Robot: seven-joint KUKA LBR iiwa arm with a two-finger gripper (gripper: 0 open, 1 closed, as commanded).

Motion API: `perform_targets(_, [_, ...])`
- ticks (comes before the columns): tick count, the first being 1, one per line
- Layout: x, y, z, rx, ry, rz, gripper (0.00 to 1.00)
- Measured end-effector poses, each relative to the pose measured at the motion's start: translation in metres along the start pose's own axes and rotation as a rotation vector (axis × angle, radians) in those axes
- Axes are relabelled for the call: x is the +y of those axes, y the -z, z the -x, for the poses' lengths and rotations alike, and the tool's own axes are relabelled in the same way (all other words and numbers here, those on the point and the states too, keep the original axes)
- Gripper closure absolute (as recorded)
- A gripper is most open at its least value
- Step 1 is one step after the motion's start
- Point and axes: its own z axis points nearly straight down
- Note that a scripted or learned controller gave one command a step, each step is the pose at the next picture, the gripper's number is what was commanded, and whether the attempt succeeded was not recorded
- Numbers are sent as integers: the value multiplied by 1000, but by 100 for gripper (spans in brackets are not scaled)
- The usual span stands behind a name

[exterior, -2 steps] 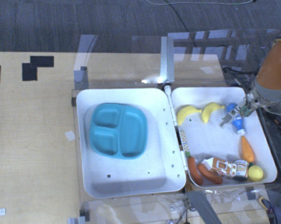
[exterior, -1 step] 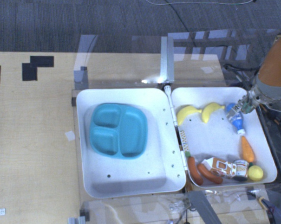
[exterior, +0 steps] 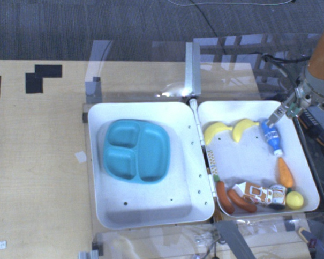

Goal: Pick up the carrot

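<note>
While the gripper (exterior: 283, 111) hangs over the right bin (exterior: 247, 111), its grip state cannot be told. The carrot (exterior: 284, 173) lies in that bin, just below a blue bottle (exterior: 271, 137). The left bin (exterior: 149, 212) holds a blue tray (exterior: 136, 150).

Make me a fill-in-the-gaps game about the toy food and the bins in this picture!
1. The blue divided plastic plate lies in the ____ white bin.
2. The small orange carrot lies in the ____ white bin.
3. Beside the two yellow bananas lies a small bottle coloured ____.
4. The round yellow lemon sits just ____ the carrot in the view.

Missing words: left; right; blue; below
</note>
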Motion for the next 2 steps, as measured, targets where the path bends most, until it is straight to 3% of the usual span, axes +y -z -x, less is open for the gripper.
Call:
perform_targets(1, [0, -1, 0, 1, -1, -1, 0])
perform_targets(2, [-64, -92, 3, 2, -117, -4, 0])
